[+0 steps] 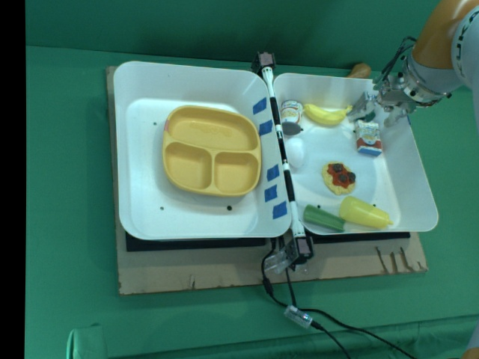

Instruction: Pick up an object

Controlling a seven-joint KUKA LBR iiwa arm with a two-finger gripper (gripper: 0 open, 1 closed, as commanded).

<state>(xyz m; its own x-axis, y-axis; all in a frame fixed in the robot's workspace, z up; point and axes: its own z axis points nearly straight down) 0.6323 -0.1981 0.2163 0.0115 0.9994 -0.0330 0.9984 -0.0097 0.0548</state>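
We're in the approach: our claw [372, 105] hovers at the right white bin's [415, 193] far edge, between the yellow plastic banana [326, 114] and small red-and-white carton [368, 138]. Open or closed, we cannot tell. Next: drop squarely over one.

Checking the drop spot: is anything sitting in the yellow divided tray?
No, the yellow divided tray in the left bin shows three bare compartments.

Arm [449, 21] is reaching in from the right edge, orange band uppermost, grey wrist angling down and to the left. Gripper [372, 107] is hanging low at the end of the wrist, fingers pointing down-left. Finger spacing is not resolving here.
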